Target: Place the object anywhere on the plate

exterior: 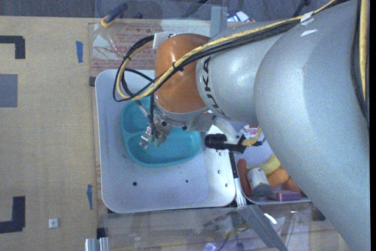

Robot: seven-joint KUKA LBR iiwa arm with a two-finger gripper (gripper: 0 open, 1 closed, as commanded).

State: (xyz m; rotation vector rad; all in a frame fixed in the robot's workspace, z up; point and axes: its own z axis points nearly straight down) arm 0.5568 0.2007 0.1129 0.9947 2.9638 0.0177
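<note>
Plate (176,153) partly behind arm (247,79)

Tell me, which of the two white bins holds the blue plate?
The left bin: the blue plate lies in it, under the gripper. The right bin holds small toys instead.

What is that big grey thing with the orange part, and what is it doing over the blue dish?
That is a robot arm. A camera above the bench looks down at a slant, and the arm reaches in from the right. Its orange band sits just above the wrist. At the tip is its gripper, a little two-finger hand, hanging over a blue plate. The plate lies in a white bin. A second bin at the lower right holds small toy-like things in orange, yellow and red. The gripper is too small and blurry here to tell whether it holds anything.
</note>
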